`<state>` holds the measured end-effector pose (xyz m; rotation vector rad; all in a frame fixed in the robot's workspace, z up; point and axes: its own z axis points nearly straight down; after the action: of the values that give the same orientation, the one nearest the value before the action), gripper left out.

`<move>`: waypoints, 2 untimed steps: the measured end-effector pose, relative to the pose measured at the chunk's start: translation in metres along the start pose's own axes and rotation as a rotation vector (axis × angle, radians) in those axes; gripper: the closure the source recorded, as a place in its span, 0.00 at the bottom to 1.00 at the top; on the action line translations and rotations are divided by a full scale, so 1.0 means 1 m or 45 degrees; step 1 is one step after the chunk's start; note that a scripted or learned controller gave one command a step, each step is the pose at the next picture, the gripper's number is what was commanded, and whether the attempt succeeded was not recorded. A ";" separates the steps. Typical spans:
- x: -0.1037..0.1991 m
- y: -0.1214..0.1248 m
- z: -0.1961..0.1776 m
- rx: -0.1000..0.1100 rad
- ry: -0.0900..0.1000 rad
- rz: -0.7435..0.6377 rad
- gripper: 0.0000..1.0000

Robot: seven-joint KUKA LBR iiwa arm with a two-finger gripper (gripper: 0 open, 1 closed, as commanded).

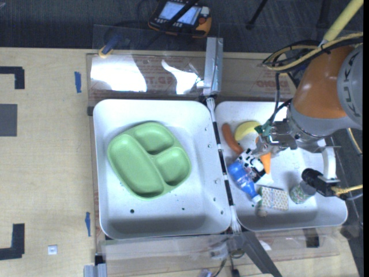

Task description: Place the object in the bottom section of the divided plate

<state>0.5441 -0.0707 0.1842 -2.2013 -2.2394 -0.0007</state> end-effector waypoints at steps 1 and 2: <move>0.069 0.051 -0.015 -0.002 -0.002 -0.110 1.00; 0.111 0.066 0.034 -0.007 -0.008 -0.232 1.00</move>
<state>0.6086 0.0413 0.1498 -1.9940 -2.4369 -0.0005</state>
